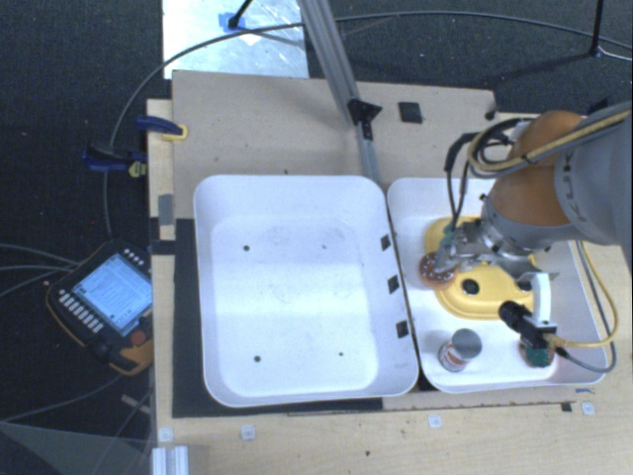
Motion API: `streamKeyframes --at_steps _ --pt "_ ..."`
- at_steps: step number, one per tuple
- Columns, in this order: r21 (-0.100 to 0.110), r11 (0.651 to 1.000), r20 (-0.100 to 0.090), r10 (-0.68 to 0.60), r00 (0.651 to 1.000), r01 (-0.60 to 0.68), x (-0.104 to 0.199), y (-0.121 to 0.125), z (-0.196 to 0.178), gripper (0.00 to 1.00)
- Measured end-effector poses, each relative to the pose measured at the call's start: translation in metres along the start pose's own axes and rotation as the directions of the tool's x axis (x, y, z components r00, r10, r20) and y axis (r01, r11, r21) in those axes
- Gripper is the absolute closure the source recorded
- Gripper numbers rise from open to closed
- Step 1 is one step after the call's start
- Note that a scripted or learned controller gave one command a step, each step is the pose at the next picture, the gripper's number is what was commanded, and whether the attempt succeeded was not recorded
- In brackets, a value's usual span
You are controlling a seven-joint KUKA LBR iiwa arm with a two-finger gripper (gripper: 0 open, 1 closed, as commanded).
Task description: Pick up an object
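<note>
**Gripper low in the right bin, at the yellow piece's edge**

Looking down at a slant on a bench (267,117) with two shallow white bins side by side. In the left bin (287,295), a white floor marked with a few small dark dots. In the right bin (413,211), three things:

- a yellow piece (492,297), flat and rounded, about mid-bin
- a brownish disc (431,269) at the yellow piece's 9 o'clock edge
- a small can (460,348), upright near the bin's 6 o'clock rim and apart from the other two

In from 3 o'clock, the grey arm (593,186), with its orange band (534,181) over the bin's 1 o'clock part. Gripper (450,253) down at the 10 o'clock end of the yellow piece, just above the disc. Possibly touching the yellow piece, though too small and cluttered there to be sure. Open or closed: cannot tell from this slant. All three things down on the bin floor.

Around the bins:

- At 12 o'clock, a grey pole (326,47) slanting up across the bench and out past the top edge.
- Just beside the pole's foot, toward 3 o'clock, a small black square (410,112) flat on the bench.
- At the bench's 10 o'clock corner, a clamp (163,127) with blue and yellow parts, gripping the edge.
- Off the bench at 9 o'clock, a pendant (104,300) with a lit bluish screen, lying on the dark floor among grey cables.
</note>
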State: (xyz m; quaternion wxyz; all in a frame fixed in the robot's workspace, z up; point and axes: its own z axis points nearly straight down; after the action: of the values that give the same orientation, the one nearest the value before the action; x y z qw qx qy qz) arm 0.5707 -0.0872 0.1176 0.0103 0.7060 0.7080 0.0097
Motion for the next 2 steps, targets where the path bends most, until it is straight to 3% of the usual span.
streamKeyframes --at_steps 1,2 --pt "0.021 1.000 0.000 -0.002 1.000 0.002 0.002 0.005 -0.064 1.00" --pt "0.022 1.000 0.000 -0.002 1.000 0.002 0.002 0.008 -0.110 1.00"
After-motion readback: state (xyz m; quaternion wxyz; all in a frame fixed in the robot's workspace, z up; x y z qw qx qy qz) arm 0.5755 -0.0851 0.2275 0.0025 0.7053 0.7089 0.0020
